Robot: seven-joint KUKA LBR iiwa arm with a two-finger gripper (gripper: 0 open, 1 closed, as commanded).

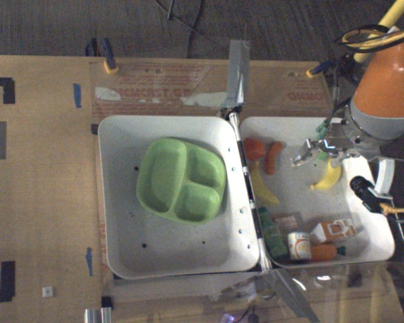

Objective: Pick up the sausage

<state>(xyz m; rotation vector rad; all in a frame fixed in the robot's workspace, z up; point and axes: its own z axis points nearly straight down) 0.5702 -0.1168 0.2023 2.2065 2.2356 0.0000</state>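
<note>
The sausage (273, 157) is a short reddish-orange link lying upright in the upper left part of the right bin (363, 247), just right of a red tomato (254, 148). My gripper (315, 152) hangs over the bin's upper middle, right of the sausage and apart from it. Its metal fingers (302, 158) stand spread, with nothing between them. A banana (328, 176) lies just below and right of the gripper.
A green divided plate (182, 179) lies in the left bin (121, 247). The right bin also holds a yellow banana-like piece (262, 188), a green bottle (272, 233), a small can (298, 245), a carton (332, 231) and a carrot (325, 252) along its lower edge.
</note>
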